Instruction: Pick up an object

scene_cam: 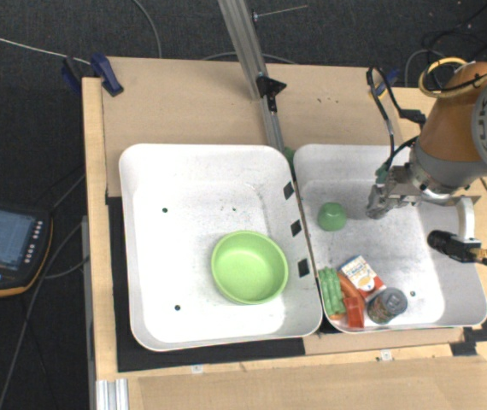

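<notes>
The right bin (414, 254) holds a small green ball-like object (332, 217) near its left wall. At the bin's front lie a small white and orange carton (358, 272), an orange and green carrot-like piece (343, 300) and a dark round tin (386, 305). A green bowl (249, 266) sits in the left bin (167, 229). My gripper (382, 203) hangs over the middle of the right bin, to the right of the green ball and apart from it. Nothing shows between its fingers.
A slanted metal pole (248, 45) crosses the back of the bench toward the gap between the bins. A black clamp piece (454, 246) juts over the right bin's right side. A handheld pendant (4, 246) lies off the bench at left.
</notes>
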Available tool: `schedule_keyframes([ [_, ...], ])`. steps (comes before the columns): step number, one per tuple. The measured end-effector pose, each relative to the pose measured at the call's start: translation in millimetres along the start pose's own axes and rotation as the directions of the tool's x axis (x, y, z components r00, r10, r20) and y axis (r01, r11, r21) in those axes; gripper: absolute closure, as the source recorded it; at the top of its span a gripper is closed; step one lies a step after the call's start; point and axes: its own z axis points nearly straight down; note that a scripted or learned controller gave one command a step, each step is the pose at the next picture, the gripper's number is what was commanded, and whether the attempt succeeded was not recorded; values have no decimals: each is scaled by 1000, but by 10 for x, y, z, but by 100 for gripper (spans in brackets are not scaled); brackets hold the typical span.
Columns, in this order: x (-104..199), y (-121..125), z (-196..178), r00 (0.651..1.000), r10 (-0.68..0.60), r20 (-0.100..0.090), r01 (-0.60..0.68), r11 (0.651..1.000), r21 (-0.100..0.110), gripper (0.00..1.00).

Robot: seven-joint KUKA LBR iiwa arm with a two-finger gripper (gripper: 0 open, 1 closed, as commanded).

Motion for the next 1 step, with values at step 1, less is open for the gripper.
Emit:
schedule_keyframes([
  [1,45,51,-615,1000,0,1,0,1000,-4,100],
])
